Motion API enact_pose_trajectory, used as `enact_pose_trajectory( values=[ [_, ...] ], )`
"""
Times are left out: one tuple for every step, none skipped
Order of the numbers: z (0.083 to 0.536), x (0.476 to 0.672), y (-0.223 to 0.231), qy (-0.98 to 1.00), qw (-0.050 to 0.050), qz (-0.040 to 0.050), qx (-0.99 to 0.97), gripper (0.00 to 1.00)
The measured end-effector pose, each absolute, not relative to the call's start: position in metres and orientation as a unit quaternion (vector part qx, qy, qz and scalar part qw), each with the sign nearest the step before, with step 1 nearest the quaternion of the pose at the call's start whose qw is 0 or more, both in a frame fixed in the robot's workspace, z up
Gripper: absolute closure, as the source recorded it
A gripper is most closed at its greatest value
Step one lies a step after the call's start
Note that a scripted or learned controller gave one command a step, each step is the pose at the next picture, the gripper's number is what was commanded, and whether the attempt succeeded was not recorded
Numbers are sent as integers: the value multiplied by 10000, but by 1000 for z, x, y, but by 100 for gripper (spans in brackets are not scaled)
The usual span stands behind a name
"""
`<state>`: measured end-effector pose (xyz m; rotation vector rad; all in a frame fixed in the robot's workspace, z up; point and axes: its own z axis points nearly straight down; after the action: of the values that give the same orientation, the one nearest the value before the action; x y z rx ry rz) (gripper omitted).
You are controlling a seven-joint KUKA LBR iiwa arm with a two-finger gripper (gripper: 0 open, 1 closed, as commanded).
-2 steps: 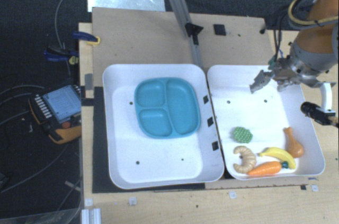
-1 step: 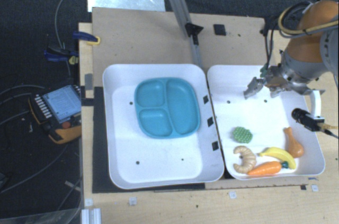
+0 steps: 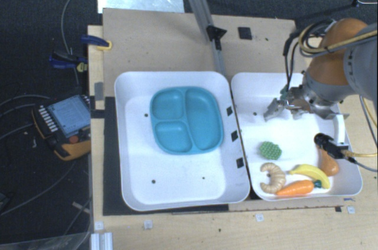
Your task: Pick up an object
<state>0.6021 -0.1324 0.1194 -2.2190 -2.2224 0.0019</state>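
Dark carpet surrounds a brown table [image 3: 177, 42] carrying two white bins. Pincer [image 3: 284, 109], fingers spread and holding nothing, hovers over the upper, bare part of the right bin [image 3: 251, 92]. Nearest candidate: a green knobbly object [image 3: 270, 151], lying just below the pincer and slightly to its left, roughly round, so no long axis constrains the approach. Farther below, along the bin's lower edge: a tan croissant-like piece [image 3: 272, 177], an orange carrot [image 3: 295, 188] lying left-to-right, and a yellow banana [image 3: 310, 172]. Below right, a brown-orange item [image 3: 329, 165] partly masked by a black cable end. Well to the left, the other bin [image 3: 136, 172] holds a blue divided plate [image 3: 186, 119]. Judged next move: descend toward the green object.
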Motion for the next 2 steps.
enact_pose_trajectory(
  values=[
    [85, 604, -132, -7073, -18, -10, -7069, 0],
    [99, 606, -133, -7073, -47, -30, -7069, 100]
  ],
)
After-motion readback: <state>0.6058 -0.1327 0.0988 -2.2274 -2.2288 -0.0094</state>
